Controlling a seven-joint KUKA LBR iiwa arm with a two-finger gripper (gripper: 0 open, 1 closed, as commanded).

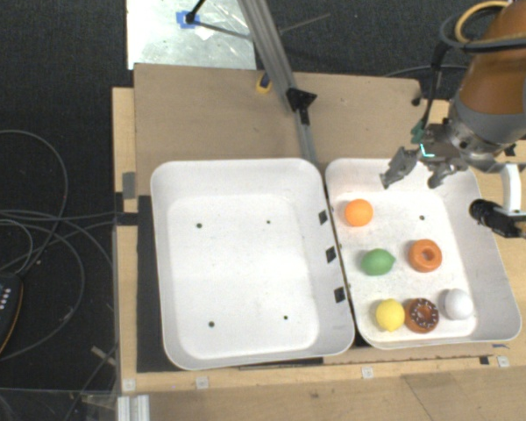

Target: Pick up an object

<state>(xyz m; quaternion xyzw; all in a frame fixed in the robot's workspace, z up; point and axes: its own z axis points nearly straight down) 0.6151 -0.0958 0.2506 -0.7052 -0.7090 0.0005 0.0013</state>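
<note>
The gripper [415, 175] hovers with fingers spread and empty above the right bin [486, 253], the orange ball [358, 212] lying nearest, below-left.

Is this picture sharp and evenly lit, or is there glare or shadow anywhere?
In the camera view, light is even and soft: the orange ball and green ball cast only faint shadows on the right bin. A bright, washed-out patch glares on the floor at the top. The end effector looks slightly blurred; the fruit stays fairly crisp.
</note>
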